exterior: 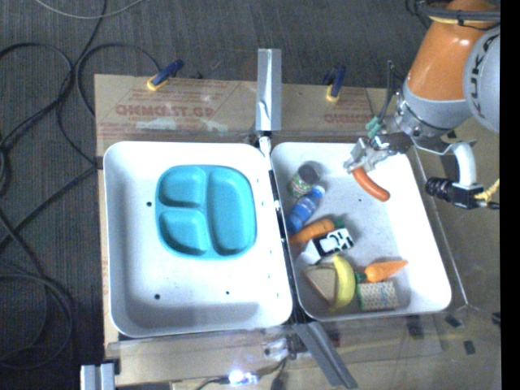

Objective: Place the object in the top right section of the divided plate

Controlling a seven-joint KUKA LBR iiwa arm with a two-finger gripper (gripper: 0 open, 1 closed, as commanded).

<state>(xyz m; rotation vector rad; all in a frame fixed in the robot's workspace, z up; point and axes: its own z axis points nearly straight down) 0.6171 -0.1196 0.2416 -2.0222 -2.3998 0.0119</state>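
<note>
Down by the front of the right bin [422, 218] lie a banana [344, 281] and a carrot [383, 270]. Up at its back, the end effector [363, 159] pinches a sausage [372, 185], ready to carry it over to the blue divided plate [207, 210] left of that bin.

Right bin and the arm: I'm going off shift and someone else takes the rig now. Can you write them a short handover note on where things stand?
Gripper: above the upper part of the right bin, right at the top end of the red sausage; whether it grips it cannot be told from this view.
Sausage: over the right bin's upper area, apart from the bottle, carrots and banana lower down.
Divided plate: blue, in the left bin, nothing in any section.
Done: arm has reached the sausage.
Left: confirm the grasp, carry it across, set it in the plate's top right section.
</note>
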